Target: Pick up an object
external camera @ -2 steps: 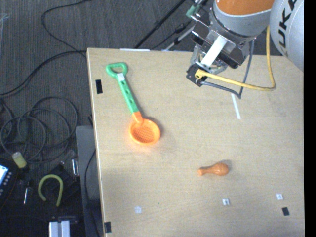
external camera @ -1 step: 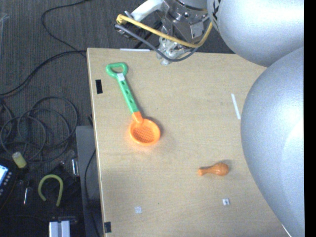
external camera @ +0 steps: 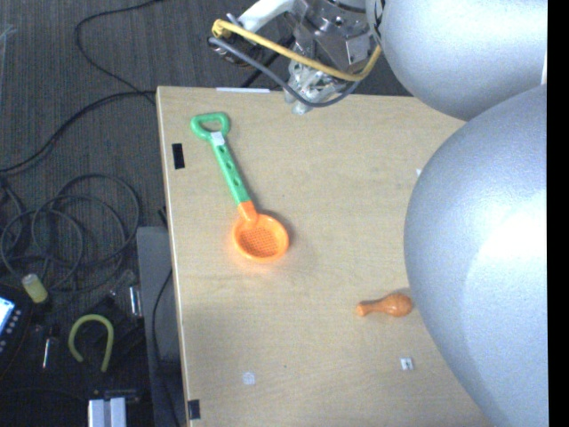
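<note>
On the board [external camera: 338, 203]: a sieve spoon [external camera: 242, 205] toward the left, handle running to the far left corner, bowl nearer the middle; a small pear-shaped toy [external camera: 388, 307] well apart to the near right, beside the arm [external camera: 480, 238]. Above the far edge, the gripper [external camera: 307, 87]. Left of the board, on the floor, cables [external camera: 62, 229].
</note>
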`<state>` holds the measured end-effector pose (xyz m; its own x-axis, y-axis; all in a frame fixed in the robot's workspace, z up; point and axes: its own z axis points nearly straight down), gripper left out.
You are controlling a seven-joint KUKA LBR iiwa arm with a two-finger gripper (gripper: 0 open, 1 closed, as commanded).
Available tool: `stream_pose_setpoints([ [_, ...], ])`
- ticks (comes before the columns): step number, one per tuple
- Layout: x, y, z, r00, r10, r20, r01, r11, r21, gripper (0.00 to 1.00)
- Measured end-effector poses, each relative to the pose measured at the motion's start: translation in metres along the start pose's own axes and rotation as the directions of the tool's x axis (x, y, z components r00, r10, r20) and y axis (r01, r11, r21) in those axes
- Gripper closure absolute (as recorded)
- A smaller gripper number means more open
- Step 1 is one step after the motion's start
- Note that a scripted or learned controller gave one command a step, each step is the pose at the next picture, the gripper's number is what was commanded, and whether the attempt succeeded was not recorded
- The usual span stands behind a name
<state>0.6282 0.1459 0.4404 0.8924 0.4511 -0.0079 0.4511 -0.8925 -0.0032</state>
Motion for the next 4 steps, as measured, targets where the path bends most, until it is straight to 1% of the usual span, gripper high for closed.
stream_pose_setpoints([
  [2, 0.000, 0.000, -0.015, 1.000, 0.000, 0.010, 0.000, 1.000, 0.003, 1.00],
  [3, -0.002, -0.050, 0.008, 0.993, -0.117, -0.003, 0.117, 0.993, -0.004, 1.00],
  [4, 0.015, -0.080, 0.008, 0.909, -0.418, 0.000, 0.418, 0.909, -0.006, 1.00],
])
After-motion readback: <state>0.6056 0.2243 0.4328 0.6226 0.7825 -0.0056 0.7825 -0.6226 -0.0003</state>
